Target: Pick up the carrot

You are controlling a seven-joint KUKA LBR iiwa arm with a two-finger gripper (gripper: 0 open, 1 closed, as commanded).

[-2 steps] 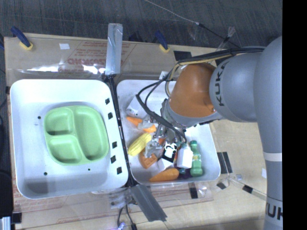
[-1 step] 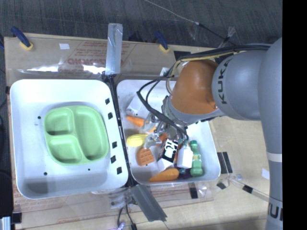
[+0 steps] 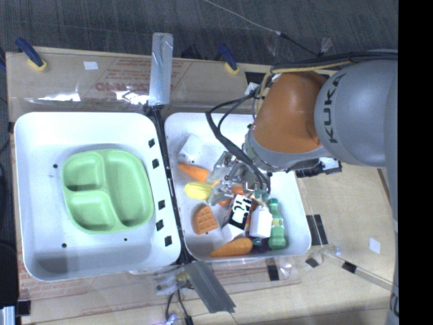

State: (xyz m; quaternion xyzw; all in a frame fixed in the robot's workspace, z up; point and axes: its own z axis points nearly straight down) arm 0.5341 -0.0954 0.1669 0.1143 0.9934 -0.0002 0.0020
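An orange carrot lies along the near wall of the right bin. A second orange, carrot-like piece lies further back, next to the bin's left wall. My gripper hangs over the middle of the right bin, right of that second piece and above a yellow item. The carrot at the near wall lies well clear of the gripper, toward the front. Nothing can be made out between the fingertips.
The right bin also holds a white object, a brown waffle-like piece, a black-and-white card and a green-capped white bottle. A green divided plate sits in the left bin. The arm's orange band covers the right bin's far right.
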